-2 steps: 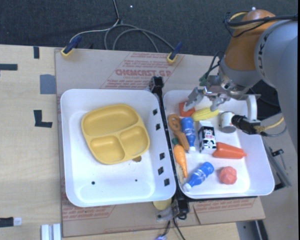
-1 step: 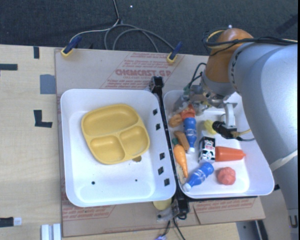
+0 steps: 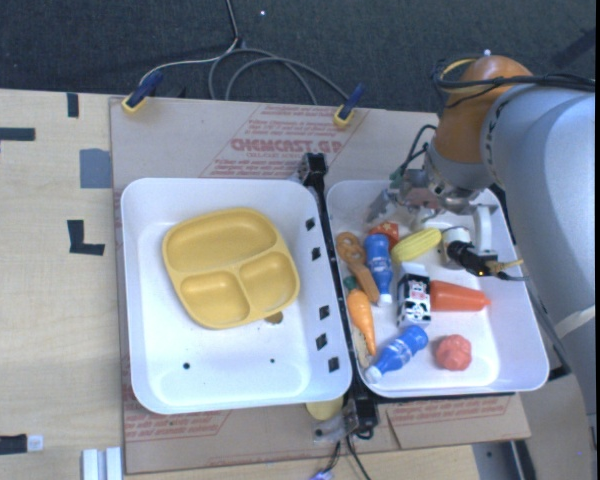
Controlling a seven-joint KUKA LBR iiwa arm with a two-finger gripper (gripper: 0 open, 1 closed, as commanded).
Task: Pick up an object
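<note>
- Reaching in from the right, the grey arm (image 3: 540,158) with its orange band bends down over the back of the right bin (image 3: 520,363).
- The pincer (image 3: 420,200) hangs low among the toys near the bin's back wall; I cannot tell how it is set.
- Just beside it lies a yellow corn cob (image 3: 416,244), long axis nearly across the bin, its left end tipped toward the front.
- A blue bottle (image 3: 378,264) lies lengthwise front to back, next to a brown carrot (image 3: 351,255) by the divider.
- An orange carrot (image 3: 361,315) lies nearer the front, angled slightly.
- A second blue bottle (image 3: 398,350) lies slantwise, white cap toward the front left corner.
- An orange cone (image 3: 458,296) lies flat, tip pointing right; a cow figure (image 3: 414,299) stands beside it; a red ball (image 3: 453,352) sits nearer the front.
- The left bin (image 3: 150,358) holds a yellow divided plate (image 3: 230,266).
</note>
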